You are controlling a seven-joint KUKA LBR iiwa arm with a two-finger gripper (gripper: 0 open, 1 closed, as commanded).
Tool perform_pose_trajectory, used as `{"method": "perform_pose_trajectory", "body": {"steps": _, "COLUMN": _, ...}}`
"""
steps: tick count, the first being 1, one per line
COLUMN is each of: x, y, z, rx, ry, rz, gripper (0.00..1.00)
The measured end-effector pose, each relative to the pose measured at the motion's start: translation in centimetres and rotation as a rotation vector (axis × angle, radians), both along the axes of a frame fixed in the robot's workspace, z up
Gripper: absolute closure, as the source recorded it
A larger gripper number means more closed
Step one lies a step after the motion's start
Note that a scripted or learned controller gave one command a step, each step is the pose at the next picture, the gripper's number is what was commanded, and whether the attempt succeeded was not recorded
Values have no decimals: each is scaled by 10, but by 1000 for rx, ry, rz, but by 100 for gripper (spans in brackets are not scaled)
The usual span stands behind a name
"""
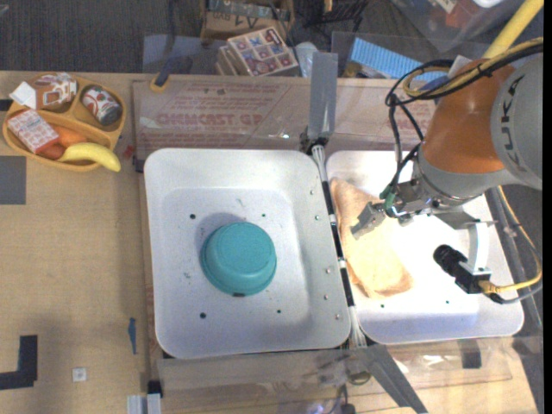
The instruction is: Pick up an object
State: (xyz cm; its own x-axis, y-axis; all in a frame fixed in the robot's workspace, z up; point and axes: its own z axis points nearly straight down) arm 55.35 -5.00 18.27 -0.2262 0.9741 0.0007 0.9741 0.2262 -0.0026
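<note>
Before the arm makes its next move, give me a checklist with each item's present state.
1. Something to pick within the arm's side: a tan cloth lies in the right bin. Ok.
2. Gripper lined up with it: it sits over the cloth's upper part. Ok.
3. Grip on the cloth: cannot tell.
4. Room at the middle wall: the cloth's left edge runs along it, but the gripper stands apart from it. Ok.
5. Other things out of the way: the teal bowl sits upside down in the left bin, away from the arm. Ok.
</note>
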Motion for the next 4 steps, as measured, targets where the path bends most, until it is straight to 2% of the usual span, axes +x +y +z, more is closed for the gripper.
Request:
{"method": "perform_pose_trajectory", "body": {"steps": 1, "x": -19, "y": -64, "z": -93, "rx": 0, "ry": -12, "rz": 100, "gripper": 0}}
{"method": "perform_pose_trajectory", "body": {"steps": 2, "x": -17, "y": -64, "z": -84, "rx": 4, "ry": -14, "rz": 100, "gripper": 100}}
{"method": "perform_pose_trajectory", "body": {"steps": 3, "x": -17, "y": -65, "z": -77, "rx": 4, "ry": -13, "rz": 99, "gripper": 100}}
{"method": "perform_pose_trajectory", "body": {"steps": 4, "x": -16, "y": -65, "z": -77, "rx": 4, "ry": -13, "rz": 99, "gripper": 0}}
